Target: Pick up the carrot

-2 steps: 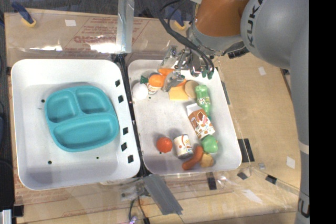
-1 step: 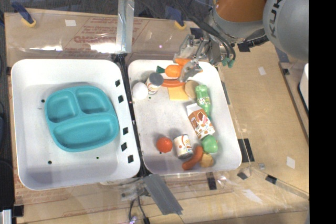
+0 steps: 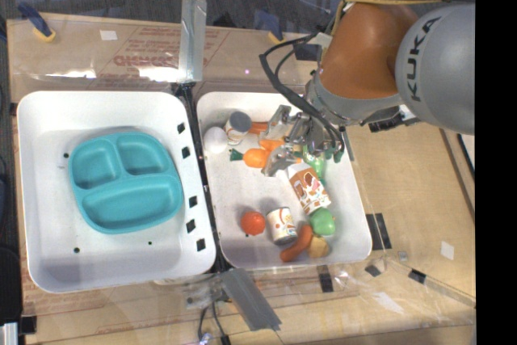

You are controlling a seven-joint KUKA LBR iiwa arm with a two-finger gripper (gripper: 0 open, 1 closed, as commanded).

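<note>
The task looks to be at the reach stage, not yet done: the gripper [image 3: 292, 143] hangs low inside the right bin [image 3: 351, 182], at about 12 o'clock of that bin's floor, and its metal parts crowd over the carrot [image 3: 270, 145], an orange piece lying just left of them, with a rounder orange piece [image 3: 255, 158] touching it at 7 o'clock. Whether the gripper is spread or pressed together cannot be told from this slanted view, and nothing shows the carrot pinched, so the grasp and the lift both seem to remain. The right bin is crowded: a white ball [image 3: 215, 140] and a small grey can [image 3: 238, 123] sit toward 10 o'clock, a printed carton [image 3: 308, 189] lies tilted near the centre, a green bottle [image 3: 316, 166] stands just above it, and toward 6 o'clock rest a red tomato [image 3: 253, 222], a small printed can [image 3: 281, 224], a green ball [image 3: 323, 221] and a brown sausage-like piece [image 3: 296, 244]. The left bin [image 3: 48, 254] on the worktop [image 3: 420, 254] holds a teal divided plate [image 3: 125, 180], whose compartments carry nothing.
</note>
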